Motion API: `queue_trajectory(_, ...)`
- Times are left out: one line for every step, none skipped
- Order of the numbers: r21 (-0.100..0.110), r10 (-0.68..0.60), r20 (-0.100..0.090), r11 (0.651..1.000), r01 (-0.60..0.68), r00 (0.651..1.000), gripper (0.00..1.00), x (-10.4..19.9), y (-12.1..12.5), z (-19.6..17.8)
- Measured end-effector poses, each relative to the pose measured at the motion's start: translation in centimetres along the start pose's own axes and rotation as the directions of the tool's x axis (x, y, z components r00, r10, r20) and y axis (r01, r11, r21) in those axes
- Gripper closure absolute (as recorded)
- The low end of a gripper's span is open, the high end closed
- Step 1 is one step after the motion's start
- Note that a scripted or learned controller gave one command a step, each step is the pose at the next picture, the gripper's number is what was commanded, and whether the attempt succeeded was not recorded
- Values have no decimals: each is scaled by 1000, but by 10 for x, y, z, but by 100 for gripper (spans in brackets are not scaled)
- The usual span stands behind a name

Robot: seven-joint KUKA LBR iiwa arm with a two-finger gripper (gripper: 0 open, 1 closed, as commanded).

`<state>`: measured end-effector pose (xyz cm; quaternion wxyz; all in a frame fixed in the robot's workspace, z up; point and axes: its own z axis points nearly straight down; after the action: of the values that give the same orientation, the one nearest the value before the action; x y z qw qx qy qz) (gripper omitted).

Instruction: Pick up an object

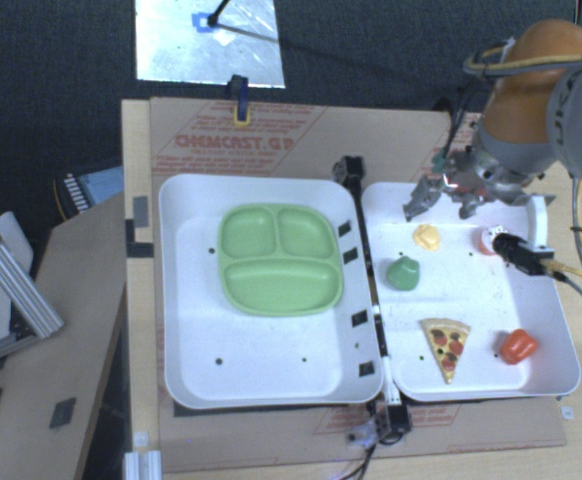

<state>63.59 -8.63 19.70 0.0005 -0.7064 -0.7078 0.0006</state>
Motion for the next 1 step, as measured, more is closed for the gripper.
queue_trajectory(-2,0,0,1000,0,1000,0,3,0,41)
